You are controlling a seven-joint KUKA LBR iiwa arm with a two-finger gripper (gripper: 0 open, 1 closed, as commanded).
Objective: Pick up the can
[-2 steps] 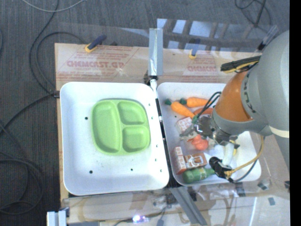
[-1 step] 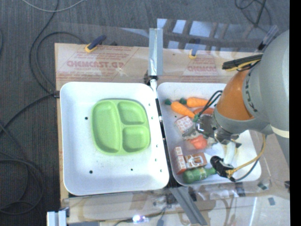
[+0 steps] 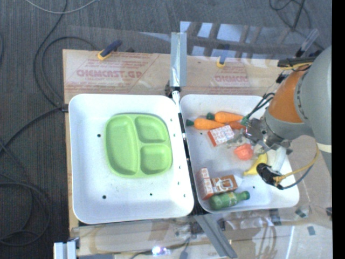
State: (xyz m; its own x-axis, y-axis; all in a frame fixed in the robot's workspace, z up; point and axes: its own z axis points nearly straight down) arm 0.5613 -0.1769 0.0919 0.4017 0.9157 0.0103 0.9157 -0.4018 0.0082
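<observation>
Camera view | jaws low in right bin, spread or pressed together: cannot tell | can just left of jaws, beside carrots | green bottle well below jaws

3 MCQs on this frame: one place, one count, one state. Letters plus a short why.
1. Where is the green plate?
A. left bin
B. right bin
C. on the floor

2. How many carrots?
A. one
B. two
C. four

3. How does the green bottle sit?
A. upright
B. on its side
C. on the plate

Answers:
1 A: the plate sits in the middle of the left bin.
2 B: two carrots, and, lie side by side at the top of the right bin.
3 B: the bottle lies flat along the right bin's near edge.
</observation>
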